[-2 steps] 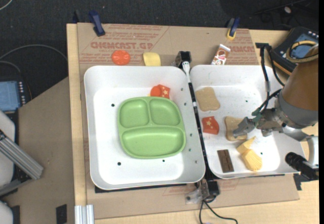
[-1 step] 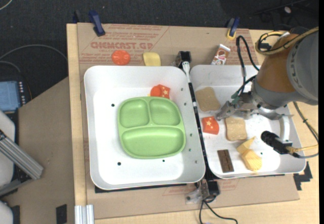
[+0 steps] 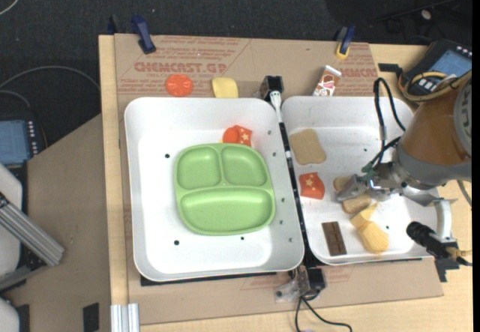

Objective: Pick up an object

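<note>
The right bin holds several small items. A flat tan slice lies near its back left, and a red block sits by the left wall. At the front are a dark brown bar and a yellow chunk. My gripper is low in the middle of this bin, right over some tan pieces and a small yellow bit. It touches or nearly touches them, and its tip is hard to make out against them.
The left bin carries a green divided plate with a red-orange item behind it. On the cardboard beyond the bins lie an orange disc, a yellow block and a small carton. Blue clamps grip the far edge.
</note>
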`<state>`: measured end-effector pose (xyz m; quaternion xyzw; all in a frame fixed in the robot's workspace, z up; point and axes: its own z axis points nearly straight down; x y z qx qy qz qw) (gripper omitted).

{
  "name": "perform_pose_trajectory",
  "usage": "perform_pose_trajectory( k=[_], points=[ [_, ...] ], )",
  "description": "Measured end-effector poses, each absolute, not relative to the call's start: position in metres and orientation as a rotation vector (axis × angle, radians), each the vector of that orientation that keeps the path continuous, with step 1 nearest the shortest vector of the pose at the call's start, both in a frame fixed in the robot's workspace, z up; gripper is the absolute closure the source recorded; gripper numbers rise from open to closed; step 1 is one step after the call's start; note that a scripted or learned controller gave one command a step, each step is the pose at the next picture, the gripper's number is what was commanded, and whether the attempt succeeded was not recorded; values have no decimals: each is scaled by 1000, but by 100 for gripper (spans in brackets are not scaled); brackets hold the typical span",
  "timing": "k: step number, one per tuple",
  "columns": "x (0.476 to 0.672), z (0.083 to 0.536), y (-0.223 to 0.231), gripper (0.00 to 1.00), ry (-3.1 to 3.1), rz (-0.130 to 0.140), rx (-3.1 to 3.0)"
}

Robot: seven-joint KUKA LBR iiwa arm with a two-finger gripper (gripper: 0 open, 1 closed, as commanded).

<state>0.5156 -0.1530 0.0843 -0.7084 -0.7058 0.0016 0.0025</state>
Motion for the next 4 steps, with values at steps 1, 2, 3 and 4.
perform_pose_trajectory(
  k=[1,2,3,4],
  points=[
    [518,85,-150,0,-2219,1,-2220],
    [505,84,-149,0,-2219,2,-2220],
    [547,85,-114,0,-2230,-4,-2219],
    [546,95,-116,100,-2227,-4,-2223]
  ],
)
